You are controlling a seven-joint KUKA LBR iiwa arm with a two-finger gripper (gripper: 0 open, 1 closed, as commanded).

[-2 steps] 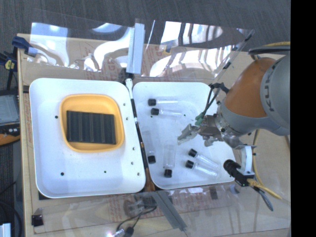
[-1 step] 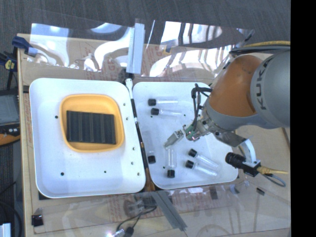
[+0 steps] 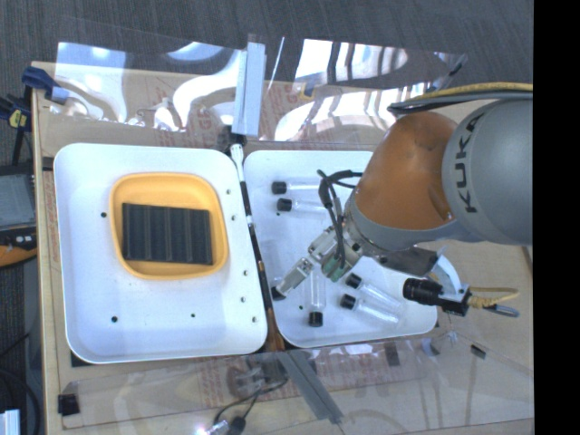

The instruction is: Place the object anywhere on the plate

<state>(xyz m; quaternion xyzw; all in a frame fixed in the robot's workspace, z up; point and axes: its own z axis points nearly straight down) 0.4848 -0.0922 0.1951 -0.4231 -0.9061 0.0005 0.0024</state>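
A wooden table (image 3: 507, 370) carries two shallow white bins, arm low over the right bin (image 3: 272, 324).

In the left white bin (image 3: 82, 243), a yellow rounded plate with a dark ribbed centre (image 3: 168, 227) waits. Clear plastic tubes with black caps (image 3: 314, 302) lie scattered in the right bin, around six o'clock of the gripper (image 3: 299, 275); whether it is clenched or released I cannot tell.

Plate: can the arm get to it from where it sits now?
Probably yes. The plate lies open in the left bin with nothing above it, and the gripper is low in the right bin near the divider; it would only have to lift over it.
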